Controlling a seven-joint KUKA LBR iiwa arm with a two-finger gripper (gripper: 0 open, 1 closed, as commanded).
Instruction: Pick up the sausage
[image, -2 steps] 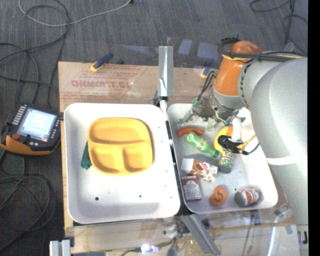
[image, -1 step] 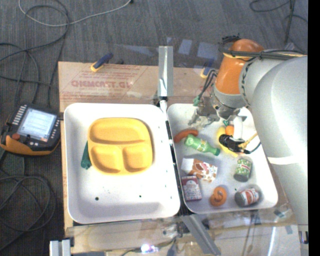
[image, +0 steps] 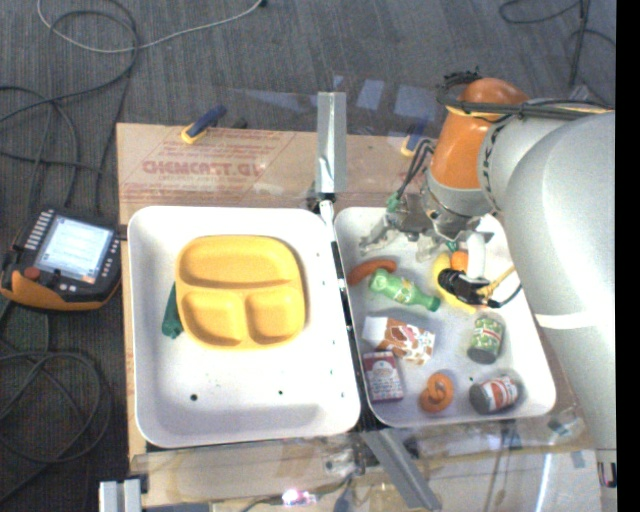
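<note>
Sausage (image: 372, 270): short, curved, smooth red-orange piece, lying flat in the right bin (image: 545, 385) near its upper-left corner, touching or just beside the green plastic bottle (image: 403, 291). Gripper (image: 405, 232): dark metal, hanging over the bin's top edge, just above-right of the sausage, nothing seen between its tips; can't tell if spread or closed. Same bin: flat printed packet (image: 407, 339), small dark red carton (image: 383, 377), two cylindrical cans (image: 487, 338), round orange lump (image: 436, 392). Left bin (image: 150, 400): glossy yellow compartment tray (image: 242, 290), green item (image: 171, 314) at its left side.
</note>
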